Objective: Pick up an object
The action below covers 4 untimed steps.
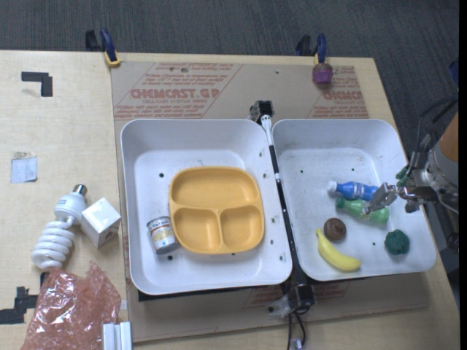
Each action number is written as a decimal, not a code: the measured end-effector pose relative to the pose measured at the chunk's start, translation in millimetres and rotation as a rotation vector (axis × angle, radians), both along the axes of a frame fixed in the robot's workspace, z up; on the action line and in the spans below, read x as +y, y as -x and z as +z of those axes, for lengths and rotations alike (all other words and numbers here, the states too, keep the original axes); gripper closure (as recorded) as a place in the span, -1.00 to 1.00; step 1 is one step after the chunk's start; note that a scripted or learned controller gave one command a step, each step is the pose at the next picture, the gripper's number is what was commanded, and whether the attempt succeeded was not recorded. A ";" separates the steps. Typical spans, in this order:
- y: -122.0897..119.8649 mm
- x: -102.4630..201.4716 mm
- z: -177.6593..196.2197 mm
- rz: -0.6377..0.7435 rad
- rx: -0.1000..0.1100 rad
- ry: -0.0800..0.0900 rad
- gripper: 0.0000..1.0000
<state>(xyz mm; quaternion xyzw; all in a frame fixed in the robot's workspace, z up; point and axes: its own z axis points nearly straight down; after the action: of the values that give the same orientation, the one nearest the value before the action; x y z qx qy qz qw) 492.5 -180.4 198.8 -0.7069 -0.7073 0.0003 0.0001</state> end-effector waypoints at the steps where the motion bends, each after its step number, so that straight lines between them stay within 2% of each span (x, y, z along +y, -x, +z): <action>1: -1.6 17.5 -95.7 -0.001 -0.003 0.001 -1.00; 2: 14.9 82.4 -106.5 -0.002 0.000 -0.001 -1.00; 3: 13.6 81.8 -96.7 -0.003 -0.003 0.000 1.00; 4: -44.5 139.5 -6.3 0.001 -0.002 0.000 1.00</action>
<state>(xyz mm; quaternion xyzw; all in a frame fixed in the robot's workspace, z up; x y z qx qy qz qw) 536.9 -41.0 192.4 -0.7065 -0.7077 -0.0002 -0.0006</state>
